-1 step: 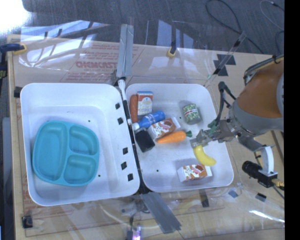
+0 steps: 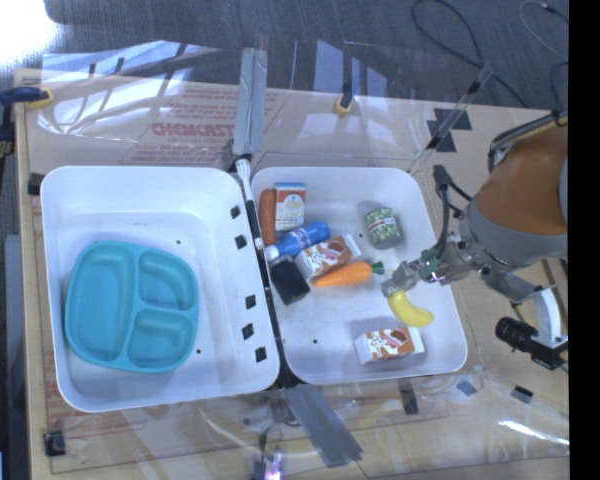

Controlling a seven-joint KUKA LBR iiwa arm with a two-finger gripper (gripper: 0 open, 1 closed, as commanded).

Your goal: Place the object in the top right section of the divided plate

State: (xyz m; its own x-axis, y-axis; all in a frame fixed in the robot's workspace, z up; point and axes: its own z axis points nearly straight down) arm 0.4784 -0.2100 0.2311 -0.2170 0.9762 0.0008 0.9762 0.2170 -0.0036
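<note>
The grey arm's fingers (image 2: 400,282) were seen low over the yellow toy banana (image 2: 411,310) by the right white bin's (image 2: 435,353) edge; their grip could not be told. The blue divided plate (image 2: 130,308) lay alone in the left white bin (image 2: 100,193).

- divided plate (image 2: 130,308), far left of the gripper (image 2: 400,280): smooth matt teal plastic
- bins (image 2: 435,353): glossy white plastic
- banana (image 2: 410,310) just below it: shiny yellow plastic
- bench (image 2: 160,128): cardboard under clear film

teal plate (image 2: 130,308), yellow banana (image 2: 412,311)
</note>
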